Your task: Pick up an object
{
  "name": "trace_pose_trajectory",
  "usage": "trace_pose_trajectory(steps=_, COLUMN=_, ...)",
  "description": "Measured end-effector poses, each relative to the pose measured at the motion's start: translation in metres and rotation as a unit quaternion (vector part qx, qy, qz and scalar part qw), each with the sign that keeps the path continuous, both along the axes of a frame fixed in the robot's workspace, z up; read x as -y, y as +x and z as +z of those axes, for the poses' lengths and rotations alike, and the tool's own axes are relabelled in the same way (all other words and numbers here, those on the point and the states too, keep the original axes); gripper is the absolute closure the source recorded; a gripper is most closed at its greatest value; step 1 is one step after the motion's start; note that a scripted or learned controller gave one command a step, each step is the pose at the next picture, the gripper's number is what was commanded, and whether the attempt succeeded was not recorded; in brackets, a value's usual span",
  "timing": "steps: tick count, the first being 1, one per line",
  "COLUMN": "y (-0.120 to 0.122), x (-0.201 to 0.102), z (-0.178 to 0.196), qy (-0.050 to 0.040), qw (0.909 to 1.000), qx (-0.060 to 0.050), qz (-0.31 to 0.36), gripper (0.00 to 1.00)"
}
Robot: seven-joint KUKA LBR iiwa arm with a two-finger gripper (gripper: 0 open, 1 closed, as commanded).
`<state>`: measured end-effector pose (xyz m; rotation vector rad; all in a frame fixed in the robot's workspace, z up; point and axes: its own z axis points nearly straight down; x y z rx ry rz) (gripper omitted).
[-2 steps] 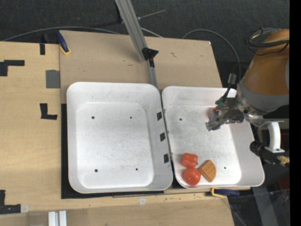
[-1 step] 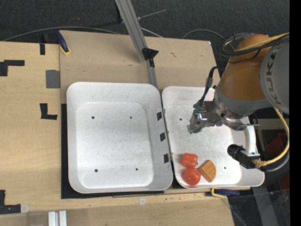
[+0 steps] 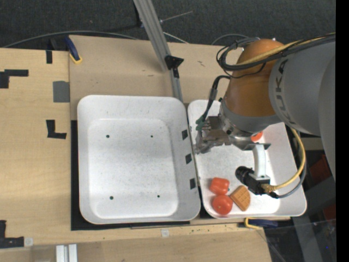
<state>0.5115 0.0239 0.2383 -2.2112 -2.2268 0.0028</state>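
Grey-orange arm point(image 3: 262, 91) over right bin point(image 3: 292, 201), tool point(image 3: 206, 138) state unclear, two red tomatoes point(image 3: 220, 195), tan cracker point(image 3: 240, 197)

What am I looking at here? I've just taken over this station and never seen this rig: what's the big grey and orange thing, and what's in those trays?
One camera looks down at a slant on a wooden bench with two shallow white bins. The big grey and orange shape is a robot arm reaching in from the picture's right. Its hand hangs over the right bin, near the wall by the left bin; I cannot tell whether it is open or holding anything. At the right bin's near end lie two red objects and a tan wedge-shaped piece, close together. The black part with a yellow cable appears to belong to the arm.
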Motion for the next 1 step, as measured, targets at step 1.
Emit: trace_pose_trajectory(steps=1, y=0.0000, x=-0.0529, z=0.0044, qy=0.0001, qw=1.0000, qx=0.001, qz=0.000, gripper=1.00)
